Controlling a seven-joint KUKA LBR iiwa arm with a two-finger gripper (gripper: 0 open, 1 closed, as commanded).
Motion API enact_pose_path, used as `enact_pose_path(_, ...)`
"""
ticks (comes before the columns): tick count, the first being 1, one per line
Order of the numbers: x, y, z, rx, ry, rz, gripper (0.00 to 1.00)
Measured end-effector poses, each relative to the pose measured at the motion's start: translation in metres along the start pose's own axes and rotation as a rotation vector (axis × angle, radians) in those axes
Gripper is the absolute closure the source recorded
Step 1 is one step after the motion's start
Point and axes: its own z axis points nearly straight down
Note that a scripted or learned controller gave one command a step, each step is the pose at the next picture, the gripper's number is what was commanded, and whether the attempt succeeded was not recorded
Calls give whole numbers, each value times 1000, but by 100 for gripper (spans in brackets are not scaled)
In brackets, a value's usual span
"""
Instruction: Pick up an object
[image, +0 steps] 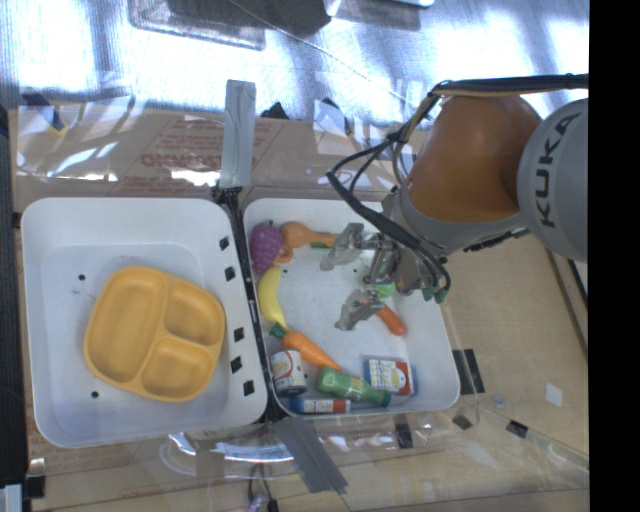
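Far to the gripper's left, in the left bin (50, 300), lies a yellow tray (155, 332), flat, stiff and divided into compartments; it is broad and would give two fingers only its thin rim to pinch, so I judge it a poor choice.

Nearer, in the right bin (440, 350) along the wall away from the arm, sit purple grapes (265, 243) and just below them a banana (271, 297). Both look like light plastic toys: the grapes are bumpy and should grip well across the cluster, while the banana is smooth and curved and is best taken across its middle.

Down-left of the gripper, an orange carrot (312, 350) tapers and would slip toward its thin end, so the thick end is the place to hold. Beside it stands a small can (289, 372), rigid and round and likely to roll out of a pinch. Below them lies a green bottle (352, 387), smooth and hard, to be gripped across the body.

The gripper (352, 278) hangs over the middle of the right bin with its two fingers spread wide apart and nothing between them. Up-left of it, near one finger, lies an orange fruit (300, 237).

Just beside the lower finger lies a small orange piece with a green end (388, 318), the nearest candidate. It looks light, stiff and slick, and closing across its middle seems safest.

Below the gripper and slightly right, a small carton (387, 375) lies flat: light, with straight sides that suit parallel fingers, though it may crush if squeezed hard.
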Motion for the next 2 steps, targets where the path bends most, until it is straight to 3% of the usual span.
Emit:
enact_pose_path(1,-16,-119,158,-2,5,-45,0)
enact_pose_path(2,-20,-117,144,1,-4,-55,100)
